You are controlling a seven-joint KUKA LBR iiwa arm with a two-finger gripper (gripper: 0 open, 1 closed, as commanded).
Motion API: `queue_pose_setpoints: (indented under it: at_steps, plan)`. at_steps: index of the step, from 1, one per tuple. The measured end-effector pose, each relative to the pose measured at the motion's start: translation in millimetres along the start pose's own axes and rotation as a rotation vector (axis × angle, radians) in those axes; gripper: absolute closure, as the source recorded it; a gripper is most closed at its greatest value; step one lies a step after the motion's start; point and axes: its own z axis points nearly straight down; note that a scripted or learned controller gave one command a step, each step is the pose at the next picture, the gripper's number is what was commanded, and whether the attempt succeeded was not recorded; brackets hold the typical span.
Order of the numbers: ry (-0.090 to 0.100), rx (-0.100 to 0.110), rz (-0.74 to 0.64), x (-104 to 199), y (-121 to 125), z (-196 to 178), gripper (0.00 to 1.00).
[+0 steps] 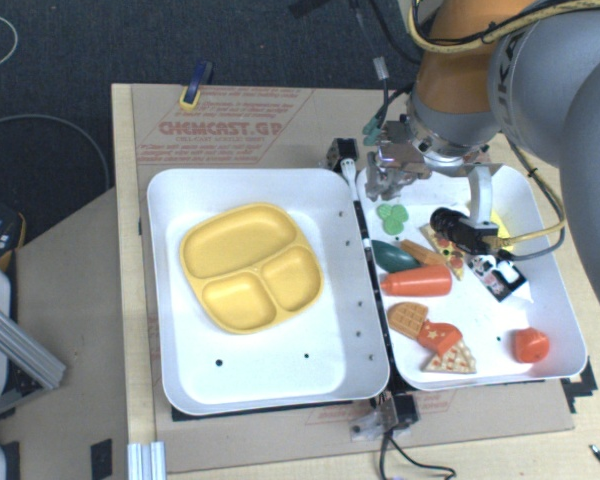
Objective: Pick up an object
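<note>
A blue and yellow clamp (pixel 193 86) sits at the tabletop's (pixel 130 268) far edge, towards the left corner. The left bin (pixel 185 363) holds a yellow divided plate (pixel 250 266), three compartments up, nearer the bin's far left corner than its near edge.

The right bin (pixel 552 293) carries the toy food, the things to be picked. Along its left wall, from far to near, lie a small green piece (pixel 391 213), a dark green toy vegetable (pixel 392 256), an orange-red cylinder-shaped toy (pixel 416 283) touching that vegetable, a waffle (pixel 407 318), a red piece (pixel 442 335) resting against the waffle, and a pizza slice (pixel 452 359) at the near edge. A red toy tomato (pixel 530 345) sits apart by the bin's near right corner.

The gripper (pixel 386 190) hangs over the right bin's far left corner, just beyond the small green piece (open or closed, I cannot tell). Nothing shows held in it.
</note>
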Motion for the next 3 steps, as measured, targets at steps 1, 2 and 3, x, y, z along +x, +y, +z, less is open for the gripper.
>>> queue_pose_setpoints:
  at_steps: [1, 2, 3]
  plan:
    - [-0.001, 0.000, 0.001, 37.1, 12.1, -0.5, 1.00]
    - [-0.002, 0.009, 0.004, 37.0, 12.6, 20.5, 1.00]
    - [-0.001, 0.007, 0.005, 43.7, 3.7, 11.4, 1.00]
